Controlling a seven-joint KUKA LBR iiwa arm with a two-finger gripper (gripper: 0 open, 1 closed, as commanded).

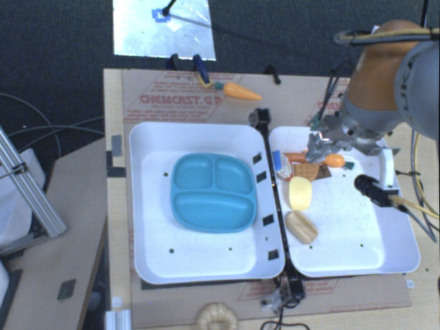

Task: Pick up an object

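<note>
Gripper (317, 145) low over a cluster of small items at the back of the right bin (344, 260).

Whether it grips anything cannot be told. Beneath and beside it lie an orange piece (334, 161), a brown cracker-like piece (307, 172) and a small blue item (278, 161); a yellow block (300, 193) and a tan bread-like piece (302, 227) sit nearer the divider. The bin's front right floor is bare. The left bin (148, 205) holds a blue divided plate (213, 191). A toy carrot (237, 91) lies on the tabletop behind.
</note>
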